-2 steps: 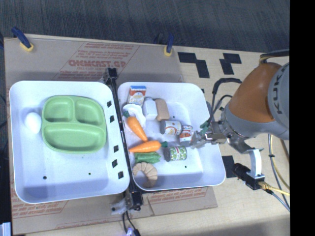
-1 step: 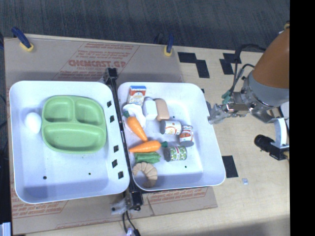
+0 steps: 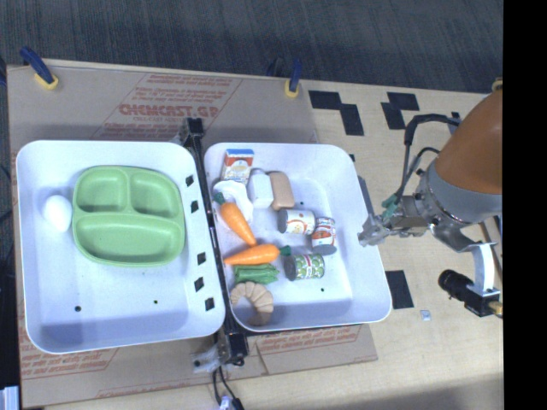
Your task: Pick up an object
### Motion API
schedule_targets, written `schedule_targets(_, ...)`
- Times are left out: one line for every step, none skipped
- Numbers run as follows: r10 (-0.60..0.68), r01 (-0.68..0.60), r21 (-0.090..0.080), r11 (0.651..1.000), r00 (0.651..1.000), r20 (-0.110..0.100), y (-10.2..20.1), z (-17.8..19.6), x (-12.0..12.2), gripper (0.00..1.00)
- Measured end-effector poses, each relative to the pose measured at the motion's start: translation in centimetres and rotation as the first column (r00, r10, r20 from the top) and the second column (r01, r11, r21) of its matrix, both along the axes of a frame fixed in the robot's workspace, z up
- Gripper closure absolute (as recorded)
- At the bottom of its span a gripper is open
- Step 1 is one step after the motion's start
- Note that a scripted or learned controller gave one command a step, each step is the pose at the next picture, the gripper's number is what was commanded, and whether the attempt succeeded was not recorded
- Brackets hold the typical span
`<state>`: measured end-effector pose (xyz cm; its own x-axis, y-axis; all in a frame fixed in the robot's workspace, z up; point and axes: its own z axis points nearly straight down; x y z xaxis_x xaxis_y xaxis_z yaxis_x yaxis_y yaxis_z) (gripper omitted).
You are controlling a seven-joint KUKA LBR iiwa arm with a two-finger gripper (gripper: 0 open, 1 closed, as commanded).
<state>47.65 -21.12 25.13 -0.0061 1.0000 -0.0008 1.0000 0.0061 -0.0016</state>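
Tool (image 3: 373, 230) low (arm right)

Two shallow white plastic bins sit side by side. The left bin (image 3: 34, 254) carries one green three-compartment tray (image 3: 128, 214) and one white egg (image 3: 56, 213). The right bin (image 3: 342, 169) carries two orange carrots (image 3: 236, 221) (image 3: 253, 254), three small cans (image 3: 297, 223) (image 3: 323, 232) (image 3: 305, 266), one croissant (image 3: 252, 298), and one small carton (image 3: 238, 165).

Dark grey carpet (image 3: 256, 15) with a fine ribbed weave fills the top of the view. Below it lies the table (image 3: 444, 348) — pale wood, marked with black square patches (image 3: 335, 102). A printed cardboard sheet (image 3: 171, 101) covers its left part, fastened at the far edge by blue-and-yellow clamps (image 3: 38, 68). Lighting is even.
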Motion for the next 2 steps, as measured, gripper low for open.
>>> schedule_targets(0.000,0.000,0.001,1.000,1.000,-0.002,0.1,-2.2,0.0,1.00)
schedule_targets(-0.001,0.001,-0.001,1.000,1.000,0.004,0.0,0.2,0.1,1.00)
